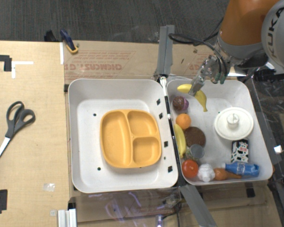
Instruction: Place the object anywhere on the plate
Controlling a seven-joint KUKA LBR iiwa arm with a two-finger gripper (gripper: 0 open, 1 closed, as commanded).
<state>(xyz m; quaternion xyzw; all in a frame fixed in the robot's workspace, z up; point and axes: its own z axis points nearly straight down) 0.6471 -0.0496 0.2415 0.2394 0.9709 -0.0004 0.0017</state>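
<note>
A yellow-orange divided plate (116,137) lies in the middle of the left bin (80,126) with nothing on it. A yellow banana (202,100) lies at the back of the right bin (255,108), curving from upper left to lower right. My gripper (196,89) comes down from the upper right, and its tip sits right over the banana's middle. That covers part of the fruit, so a grasp cannot be made out.
The right bin also holds a purple fruit (180,103), an orange (183,121), a second banana (180,141), a brown ball (195,136), a tomato (190,168), a white lidded dish (233,123), a cow-print carton (240,151) and a blue bottle (241,169). Scissors (13,121) lie on the bench at left.
</note>
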